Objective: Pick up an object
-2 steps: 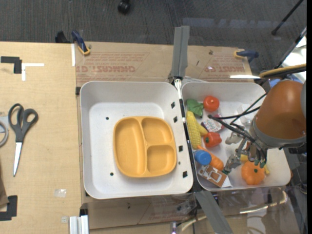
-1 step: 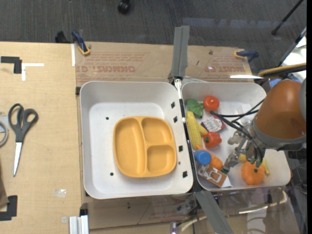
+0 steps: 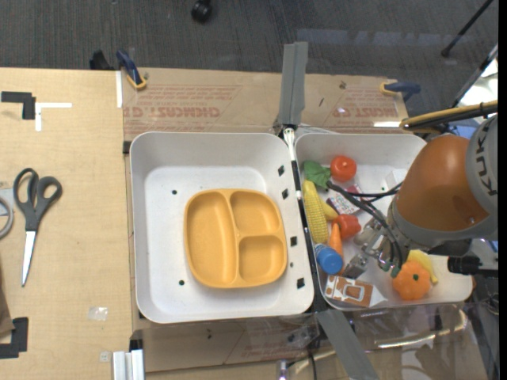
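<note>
- Gripper (image 3: 371, 253) sits low in the right white bin (image 3: 412, 144), between the orange carrot-shaped toy (image 3: 346, 228) and the small orange pumpkin toy (image 3: 412, 282).
- Can't tell its finger state, so the pick looks not done yet.
- The yellow divided plastic tray (image 3: 235, 237) sits untouched in the left bin.

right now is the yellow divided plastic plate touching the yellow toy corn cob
Apart. The camera view shows the yellow divided plate in the left white bin, the yellow toy corn cob in the right bin, walls between.

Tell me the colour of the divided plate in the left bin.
Yellow-orange all over; the divided plate shows plainly in the overhead camera view.
</note>
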Robot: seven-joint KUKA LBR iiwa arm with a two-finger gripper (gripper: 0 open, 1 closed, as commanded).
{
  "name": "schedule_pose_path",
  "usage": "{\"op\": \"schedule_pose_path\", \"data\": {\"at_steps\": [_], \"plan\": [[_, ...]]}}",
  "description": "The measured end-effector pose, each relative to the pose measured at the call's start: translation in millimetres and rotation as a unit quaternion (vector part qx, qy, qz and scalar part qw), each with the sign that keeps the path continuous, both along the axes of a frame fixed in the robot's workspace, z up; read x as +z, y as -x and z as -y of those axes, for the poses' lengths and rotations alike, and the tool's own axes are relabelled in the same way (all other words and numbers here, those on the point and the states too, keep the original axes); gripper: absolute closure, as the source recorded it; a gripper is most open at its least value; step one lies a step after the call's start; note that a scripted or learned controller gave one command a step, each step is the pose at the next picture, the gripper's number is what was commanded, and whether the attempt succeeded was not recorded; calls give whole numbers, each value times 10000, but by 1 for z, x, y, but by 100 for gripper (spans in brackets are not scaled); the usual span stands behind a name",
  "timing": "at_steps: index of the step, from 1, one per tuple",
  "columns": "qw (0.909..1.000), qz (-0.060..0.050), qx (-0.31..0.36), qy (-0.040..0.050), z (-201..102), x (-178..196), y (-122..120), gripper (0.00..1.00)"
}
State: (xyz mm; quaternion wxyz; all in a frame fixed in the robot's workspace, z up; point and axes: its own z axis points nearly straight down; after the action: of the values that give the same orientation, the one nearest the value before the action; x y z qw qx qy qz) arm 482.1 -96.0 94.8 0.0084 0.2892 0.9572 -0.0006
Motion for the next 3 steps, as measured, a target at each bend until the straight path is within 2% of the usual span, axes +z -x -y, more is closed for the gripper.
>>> {"op": "schedule_pose_path", "data": {"at_steps": [1, 2, 3], "plan": [[9983, -65, -585, -28, 6, 13, -101, 0], [9951, 8, -990, -27, 1, 8, -106, 0], [9952, 41, -973, -16, 1, 19, -108, 100]]}}
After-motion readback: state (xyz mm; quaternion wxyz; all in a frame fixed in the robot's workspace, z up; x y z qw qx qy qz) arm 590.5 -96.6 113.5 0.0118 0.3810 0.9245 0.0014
